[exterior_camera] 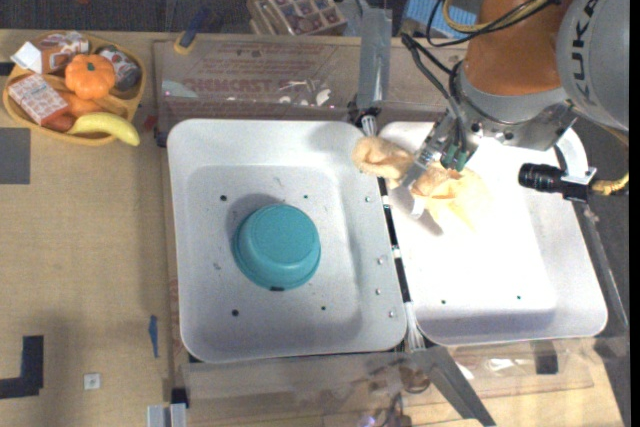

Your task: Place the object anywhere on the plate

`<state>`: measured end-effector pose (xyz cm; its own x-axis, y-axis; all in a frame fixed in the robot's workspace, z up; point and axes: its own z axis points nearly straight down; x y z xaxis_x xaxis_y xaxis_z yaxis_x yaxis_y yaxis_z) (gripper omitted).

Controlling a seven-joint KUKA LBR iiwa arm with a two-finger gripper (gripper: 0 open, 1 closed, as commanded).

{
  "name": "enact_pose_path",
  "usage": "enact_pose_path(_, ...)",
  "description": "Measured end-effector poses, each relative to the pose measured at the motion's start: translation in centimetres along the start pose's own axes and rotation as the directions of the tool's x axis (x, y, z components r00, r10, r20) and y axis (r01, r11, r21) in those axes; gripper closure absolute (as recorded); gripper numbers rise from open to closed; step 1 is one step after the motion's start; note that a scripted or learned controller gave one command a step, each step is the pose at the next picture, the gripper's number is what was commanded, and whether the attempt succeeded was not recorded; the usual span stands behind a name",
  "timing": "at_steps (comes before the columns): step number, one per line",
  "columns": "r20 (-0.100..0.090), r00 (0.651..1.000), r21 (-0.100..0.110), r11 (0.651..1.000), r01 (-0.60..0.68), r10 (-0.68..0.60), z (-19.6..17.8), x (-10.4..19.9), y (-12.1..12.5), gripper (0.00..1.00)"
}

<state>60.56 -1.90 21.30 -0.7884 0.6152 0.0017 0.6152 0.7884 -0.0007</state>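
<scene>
- While clamped on the pale, floppy tan object (432, 180), two-finger gripper (440, 165) over right white bin (560, 305).
- Carry toward eight o'clock; release above round teal plate (278, 246).

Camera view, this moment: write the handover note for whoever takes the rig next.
Gripper: low over the right bin, near its upper left corner, right at a pale yellow object. A grasp cannot be confirmed.
Teal plate: upside-down-bowl look, middle of the left bin, nothing on it.
A second pale lump sits on the rim between the bins.
Done: nothing placed.
Left: secure the object, carry it left, set it on the plate.
</scene>
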Motion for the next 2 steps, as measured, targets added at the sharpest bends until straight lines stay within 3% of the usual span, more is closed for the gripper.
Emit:
enact_pose_path(1,0.006,0.921,-0.002,0.921,0.388,-0.388,-1.2,3.1,4.1,1.0)
enact_pose_path(2,0.008,0.789,-0.002,0.789,0.614,-0.614,-2.1,6.1,7.9,1.0)
